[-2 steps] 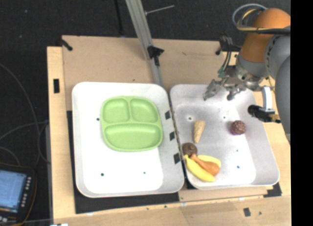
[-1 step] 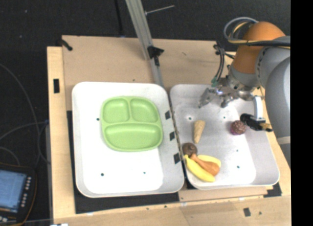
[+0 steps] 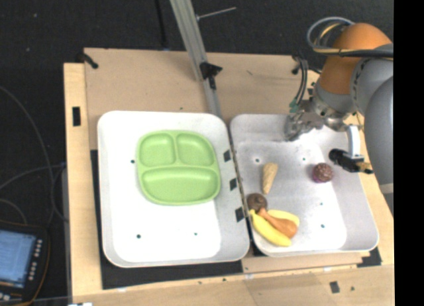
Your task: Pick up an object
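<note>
End effector [image 3: 296, 124] hangs over the far edge of the right bin [image 3: 358, 232], near its back wall, above bare bin floor; nothing under it to take. Whether it is released or clenched I cannot tell: too small and dark at this slant. No object seen in it.

Near to far, right bin:
- Banana [image 3: 267, 230] at the near left corner, with an orange piece [image 3: 281, 222] lying against it, touching. Packed together, so a clean grab of one looks awkward.
- Small brown lump [image 3: 256, 201] just behind them, tight to the divider between the bins. Wall leaves little room on that side.
- Cone [image 3: 268, 177] mid-bin, lying flat, apart from the rest. Likely the easiest pick: free on all sides.
- Dark red ball [image 3: 323, 172] further right, also alone; may roll if nudged.

Left bin [image 3: 119, 232]: green tray [image 3: 179, 167], three compartments, nothing in them.

Judgement: pick not yet begun; arm must travel nearward and descend onto a target. Bench [image 3: 265, 73] beyond carries a slanted metal post [image 3: 189, 26].
</note>
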Robot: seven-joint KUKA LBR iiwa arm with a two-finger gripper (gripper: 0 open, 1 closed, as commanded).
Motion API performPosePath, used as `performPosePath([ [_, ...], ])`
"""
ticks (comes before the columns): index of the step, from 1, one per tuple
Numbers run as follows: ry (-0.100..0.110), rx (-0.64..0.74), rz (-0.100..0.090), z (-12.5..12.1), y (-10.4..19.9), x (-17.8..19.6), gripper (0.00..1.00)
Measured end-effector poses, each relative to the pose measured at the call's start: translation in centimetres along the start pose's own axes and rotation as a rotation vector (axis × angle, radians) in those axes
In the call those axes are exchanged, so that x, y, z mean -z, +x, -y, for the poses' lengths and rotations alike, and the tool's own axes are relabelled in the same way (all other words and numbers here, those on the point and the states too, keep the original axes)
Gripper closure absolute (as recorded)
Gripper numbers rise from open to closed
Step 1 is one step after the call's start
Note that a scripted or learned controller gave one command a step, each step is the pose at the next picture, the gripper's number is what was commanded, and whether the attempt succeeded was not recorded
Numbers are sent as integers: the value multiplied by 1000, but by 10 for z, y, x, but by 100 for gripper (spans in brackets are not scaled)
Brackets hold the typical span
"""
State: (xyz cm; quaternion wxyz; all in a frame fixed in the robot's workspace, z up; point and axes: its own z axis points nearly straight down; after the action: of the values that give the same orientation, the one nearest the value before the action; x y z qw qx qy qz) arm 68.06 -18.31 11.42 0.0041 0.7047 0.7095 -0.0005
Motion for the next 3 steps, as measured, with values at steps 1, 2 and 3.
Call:
performPosePath([
  [1,-4,-1,-4,-6,-4,65,100],
  [2,-3,-6,-3,-3,-15,122,100],
  [3,2,-4,-4,-4,-15,128,100],
])
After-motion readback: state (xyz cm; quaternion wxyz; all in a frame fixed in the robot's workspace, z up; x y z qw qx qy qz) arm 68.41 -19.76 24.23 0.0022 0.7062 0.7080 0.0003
